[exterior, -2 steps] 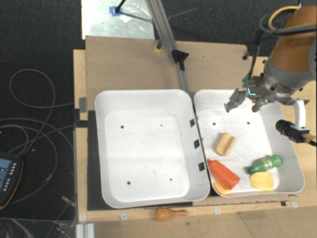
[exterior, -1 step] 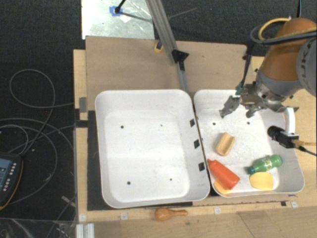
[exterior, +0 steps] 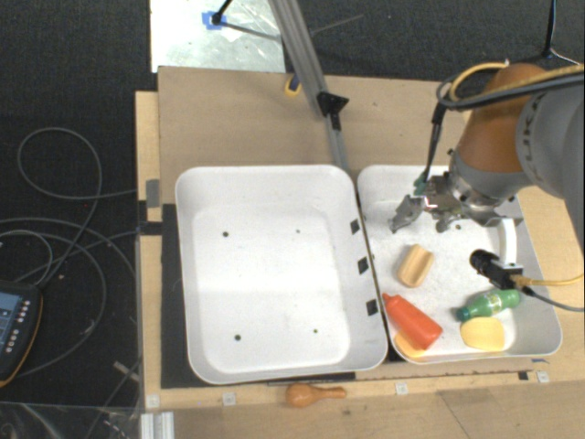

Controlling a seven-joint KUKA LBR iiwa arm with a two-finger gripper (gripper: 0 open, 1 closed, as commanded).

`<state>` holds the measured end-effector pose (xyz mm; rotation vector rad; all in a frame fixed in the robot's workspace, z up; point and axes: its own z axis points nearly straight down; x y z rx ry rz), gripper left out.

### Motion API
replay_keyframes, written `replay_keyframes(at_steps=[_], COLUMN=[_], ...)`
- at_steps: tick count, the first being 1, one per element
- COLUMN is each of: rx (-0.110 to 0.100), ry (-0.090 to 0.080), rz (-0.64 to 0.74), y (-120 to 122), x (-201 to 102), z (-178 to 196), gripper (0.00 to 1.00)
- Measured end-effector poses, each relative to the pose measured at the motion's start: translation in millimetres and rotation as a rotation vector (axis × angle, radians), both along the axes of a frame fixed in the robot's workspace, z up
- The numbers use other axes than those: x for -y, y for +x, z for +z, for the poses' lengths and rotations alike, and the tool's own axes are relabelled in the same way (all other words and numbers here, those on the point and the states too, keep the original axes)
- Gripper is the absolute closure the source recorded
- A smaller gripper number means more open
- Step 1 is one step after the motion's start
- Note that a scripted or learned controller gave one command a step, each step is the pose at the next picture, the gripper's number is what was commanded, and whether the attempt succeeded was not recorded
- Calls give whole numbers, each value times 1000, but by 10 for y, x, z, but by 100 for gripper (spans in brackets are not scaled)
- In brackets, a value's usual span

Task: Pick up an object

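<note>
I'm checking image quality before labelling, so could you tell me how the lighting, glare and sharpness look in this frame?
Camera view: lighting even and soft, shadows faint; the left bin reads bright white but keeps its edges; mild glare on the floor patch at top; the gripper looks slightly soft, small objects like the tan block stay legible.

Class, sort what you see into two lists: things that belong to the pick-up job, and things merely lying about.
Belonging to the job:
gripper
tan cylinder
orange-red block
green bottle
yellow piece
right bin

Lying about:
left bin
orange-brown wooden piece on the bench edge
cables on the floor
handheld pendant
</note>
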<state>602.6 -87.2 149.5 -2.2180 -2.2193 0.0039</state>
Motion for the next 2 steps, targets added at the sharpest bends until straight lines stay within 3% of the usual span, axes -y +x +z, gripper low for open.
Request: replay_keyframes(at_steps=[1, 2], rx=[0, 6], ry=[0, 0], rz=[0, -1], y=[-7, 9], x=[-5, 1], z=[-525, -385], gripper=[0, 100])
